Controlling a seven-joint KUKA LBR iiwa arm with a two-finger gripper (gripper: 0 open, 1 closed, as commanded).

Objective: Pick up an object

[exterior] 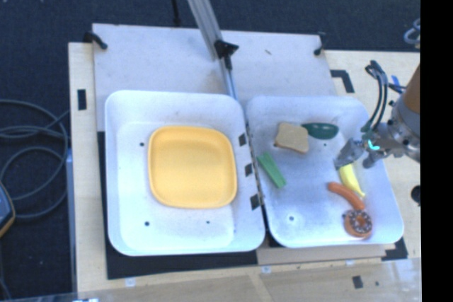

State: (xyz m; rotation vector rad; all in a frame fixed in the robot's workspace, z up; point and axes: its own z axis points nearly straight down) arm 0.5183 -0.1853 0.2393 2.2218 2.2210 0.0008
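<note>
Arm is reaching in from the right over the right shallow white bin, with the grey two-finger end effector hanging at that bin's right side, just above the upper end of a small yellow banana-shaped toy. Can't tell how far the end effector is open, and nothing is visibly sitting in it, so not calling a grasp. Banana is lying near the right wall, touching or just beside an orange carrot-like stick; a round brown frosted donut toy is sitting below those. Likely target is the banana: probably light, stiff plastic, smooth and a bit slippery, curved, so gripping across its narrow middle looks safest; the ends would likely slide out. Carrot crowding it is a risk for a bumped or double pick. Elsewhere in the same bin: tan bread-slice block, dark green spoon-like piece just beside it, green flat bar near the left wall. Left white bin is holding a square yellow plate.
</note>
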